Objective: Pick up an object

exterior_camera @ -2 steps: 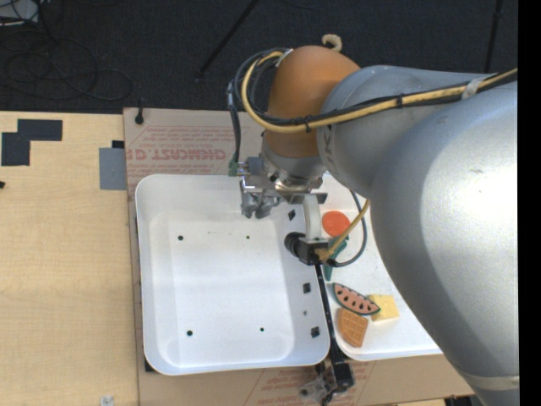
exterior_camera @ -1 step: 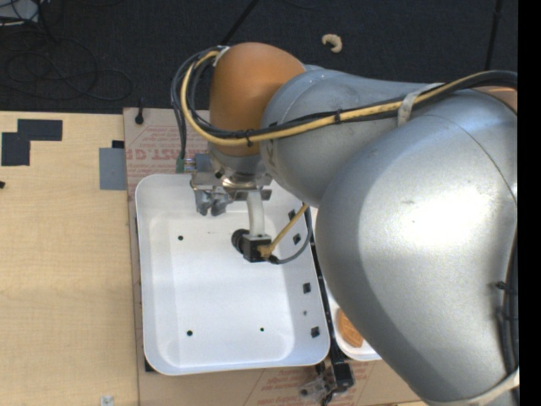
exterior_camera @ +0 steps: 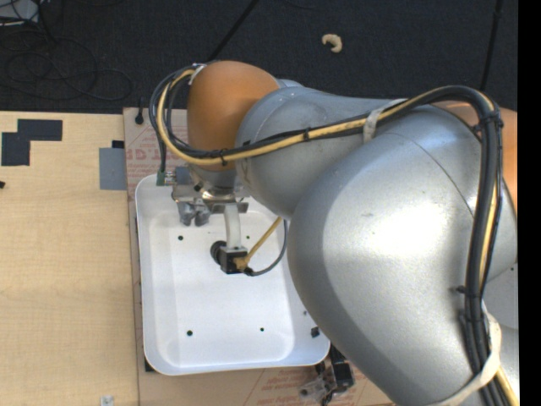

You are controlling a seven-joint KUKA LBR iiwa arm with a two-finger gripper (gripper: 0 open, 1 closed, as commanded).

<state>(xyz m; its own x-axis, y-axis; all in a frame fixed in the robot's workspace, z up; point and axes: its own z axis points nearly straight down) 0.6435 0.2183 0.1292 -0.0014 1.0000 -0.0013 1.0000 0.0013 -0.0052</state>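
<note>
Nearest the camera, the robot's bulky, smooth grey metal arm (exterior_camera: pixel 406 252) covers the right side of the view, with a black-and-yellow cable (exterior_camera: pixel 338 129) running along it. It hides the right side of the shallow white plastic bin (exterior_camera: pixel 173 337), which sits on a sheet of brown cardboard (exterior_camera: pixel 279 386). A small black bit (exterior_camera: pixel 314 332) lies at the bin's right rim against the arm, too small to identify. Farther in, the gripper (exterior_camera: pixel 194 216) points down over the bin's far left part, close above its white floor. I cannot tell whether it is open or closed, whether it touches the floor, or where an object for picking lies. Above it sits the rounded orange band (exterior_camera: pixel 224 100). The pale wooden counter (exterior_camera: pixel 59 269) stretches left. Beyond, a small pale curled scrap (exterior_camera: pixel 334 42) lies on the dark floor (exterior_camera: pixel 380 24).
</note>
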